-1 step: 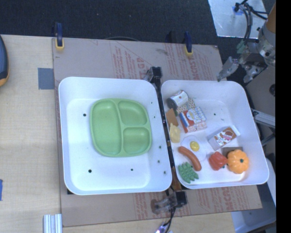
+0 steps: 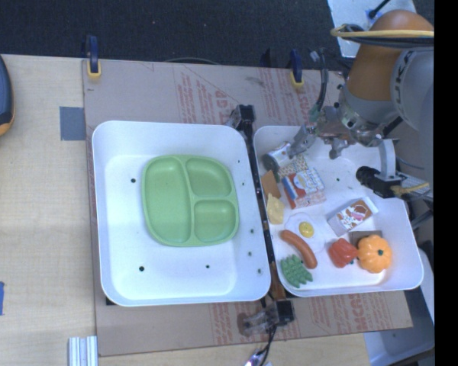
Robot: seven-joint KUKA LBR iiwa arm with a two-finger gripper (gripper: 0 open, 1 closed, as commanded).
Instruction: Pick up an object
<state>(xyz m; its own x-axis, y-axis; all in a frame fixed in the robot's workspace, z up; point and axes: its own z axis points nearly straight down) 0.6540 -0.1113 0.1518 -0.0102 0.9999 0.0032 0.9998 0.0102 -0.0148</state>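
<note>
Grey arm's gripper [image 2: 299, 145] hangs over the right white bin's [image 2: 412, 269] upper-left corner, just above a small printed carton [image 2: 304, 183]; can't tell its grip. Green divided plate [image 2: 190, 200] sits mid-left.

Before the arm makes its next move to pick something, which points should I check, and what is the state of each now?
1. Objects available in the right bin: ok; sausage, pumpkin and small carton lie there.
2. Claw over the right bin: ok, at its far corner.
3. Claw fingers open: cannot tell.
4. Anything held already: cannot tell.
5. Pumpkin free of neighbours: not ok; a red item touches it.
6. Green tray in the left bin: ok, away from the claw.
</note>
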